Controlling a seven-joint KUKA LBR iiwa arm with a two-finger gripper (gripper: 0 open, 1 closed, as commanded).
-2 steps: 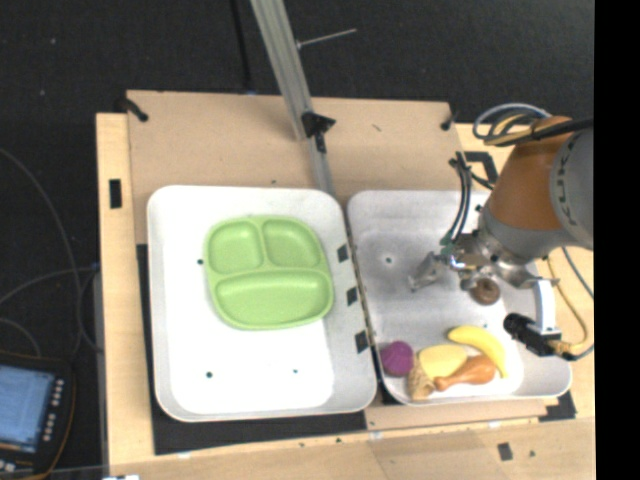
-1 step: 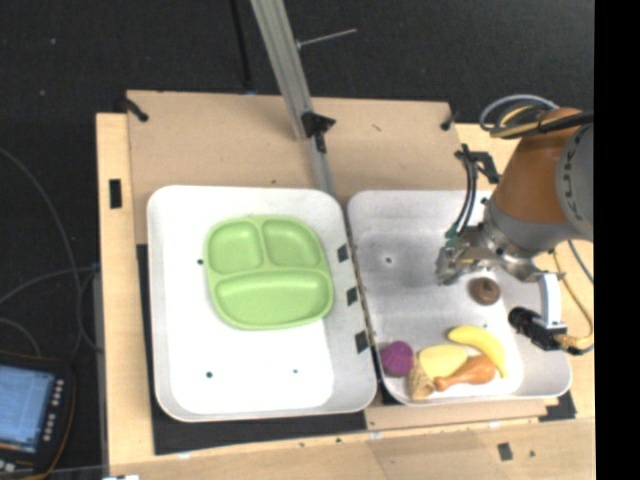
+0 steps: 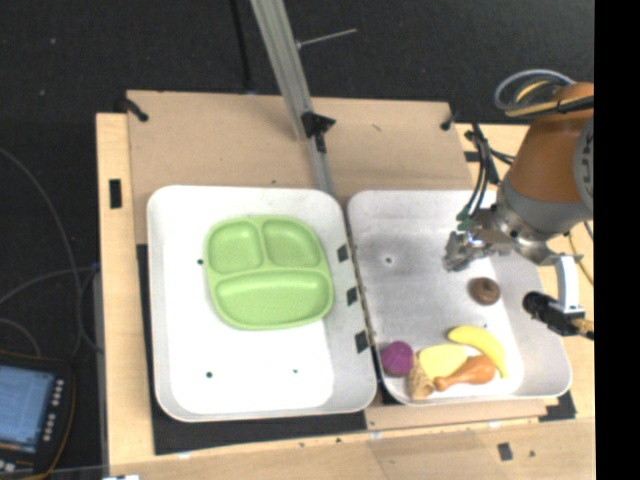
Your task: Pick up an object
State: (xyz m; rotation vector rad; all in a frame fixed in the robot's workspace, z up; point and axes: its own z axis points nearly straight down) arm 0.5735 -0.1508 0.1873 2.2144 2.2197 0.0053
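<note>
Claw (image 3: pixel 458 255) over right bin (image 3: pixel 400 228), upper right part; grip state impossible to tell. Just below and right: small round brown object (image 3: pixel 486 290), dark, apart from claw. Along near edge: purple ball (image 3: pixel 397 357), banana (image 3: pixel 480 345), orange drumstick (image 3: pixel 465 373).

No readable words, labels, brands or numbers anywhere, the lit screen (image 3: pixel 30 408) well away from the claw (image 3: pixel 462 250) too blurred to read
</note>
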